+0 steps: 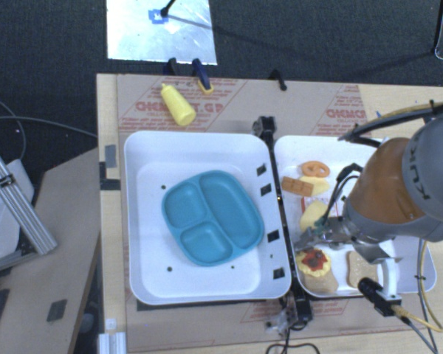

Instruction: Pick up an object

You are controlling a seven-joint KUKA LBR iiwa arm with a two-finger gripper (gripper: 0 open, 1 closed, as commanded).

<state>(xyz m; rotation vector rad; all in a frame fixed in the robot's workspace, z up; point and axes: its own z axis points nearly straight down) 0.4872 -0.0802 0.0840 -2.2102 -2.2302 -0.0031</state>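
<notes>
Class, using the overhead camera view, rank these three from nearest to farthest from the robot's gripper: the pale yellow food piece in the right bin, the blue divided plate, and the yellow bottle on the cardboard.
1. The pale yellow food piece, in the right bin right beside the gripper.
2. The blue divided plate, in the left bin, across the divider.
3. The yellow bottle, on the cardboard beyond the left bin's far edge.

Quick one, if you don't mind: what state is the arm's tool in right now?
Tool: cannot be told; it sits low in the right bin among the toy food.
</notes>
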